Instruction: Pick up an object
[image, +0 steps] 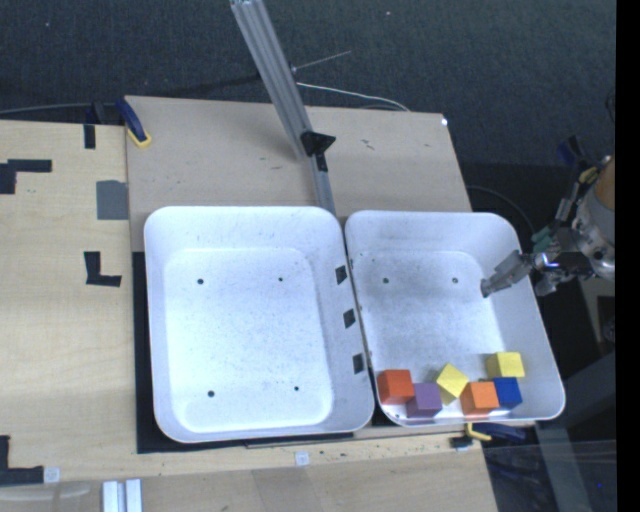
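Several small blocks lie clustered in the near corner of the right bin (420, 219): an orange block (396, 385), a purple block (428, 398), a yellow block (452, 380), a second orange block (481, 396), a blue block (508, 392) and another yellow block (509, 364). My gripper (520, 280) hangs over the right bin's right rim, well above and behind the blocks. Its fingers are spread open, and nothing is between them. One grey finger (499, 275) points in over the bin.
The left bin (240, 216) sits beside the right one. A slanted metal pole (278, 75) rises from behind the bins' junction. Small clamps sit at the board's far left corner (135, 125) and at its front edge (490, 432).
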